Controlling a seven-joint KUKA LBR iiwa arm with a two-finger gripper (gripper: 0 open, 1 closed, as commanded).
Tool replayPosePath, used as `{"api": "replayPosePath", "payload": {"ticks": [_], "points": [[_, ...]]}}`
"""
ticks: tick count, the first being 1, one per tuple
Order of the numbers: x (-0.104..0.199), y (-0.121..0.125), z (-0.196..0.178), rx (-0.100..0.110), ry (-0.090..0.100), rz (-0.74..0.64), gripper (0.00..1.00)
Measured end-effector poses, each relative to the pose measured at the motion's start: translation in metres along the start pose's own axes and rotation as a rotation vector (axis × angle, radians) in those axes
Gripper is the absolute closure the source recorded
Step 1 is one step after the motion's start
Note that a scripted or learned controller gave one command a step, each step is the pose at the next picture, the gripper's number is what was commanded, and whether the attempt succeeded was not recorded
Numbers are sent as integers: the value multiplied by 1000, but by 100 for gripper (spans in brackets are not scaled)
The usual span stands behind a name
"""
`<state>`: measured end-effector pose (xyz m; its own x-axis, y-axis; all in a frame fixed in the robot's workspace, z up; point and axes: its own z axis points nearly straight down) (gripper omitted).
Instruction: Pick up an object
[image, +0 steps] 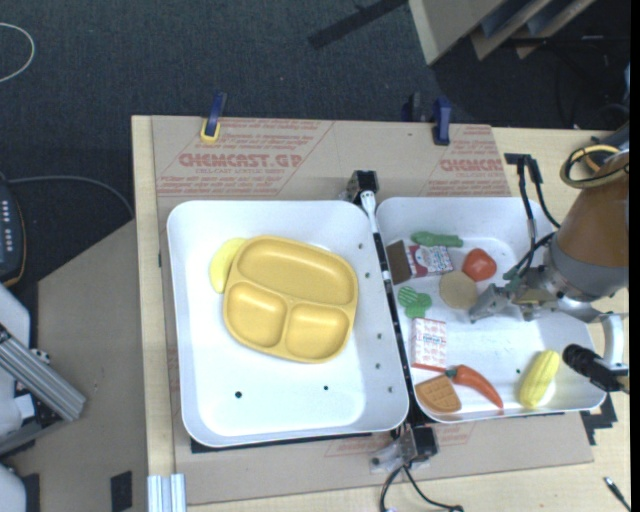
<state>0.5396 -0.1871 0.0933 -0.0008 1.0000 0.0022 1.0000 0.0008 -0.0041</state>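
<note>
two white bins sit side by side on the desk (160, 300): the left bin (200, 380) carries a yellow divided plate (288, 298), and the right bin (480, 350) holds small toy foods, among them a red tomato (479, 265), a tan disc (459, 291), a carrot (475, 381) and a corn cob (538, 377). the gripper (497, 301) hangs low over the right bin just beside the tan disc, and i cannot tell whether it is spread or closed, nor see anything held. these toys look light, stiff and smooth, likely slippery plastic, so i judge a pinch across the narrow middle of the corn cob or the round sides of the tomato safest.
</note>
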Motion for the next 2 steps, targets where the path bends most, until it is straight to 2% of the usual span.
{"api": "replayPosePath", "payload": {"ticks": [1,2], "points": [[0,0,9,-1,-1,1,0],[0,0,-2,-4,-2,1,100]]}}
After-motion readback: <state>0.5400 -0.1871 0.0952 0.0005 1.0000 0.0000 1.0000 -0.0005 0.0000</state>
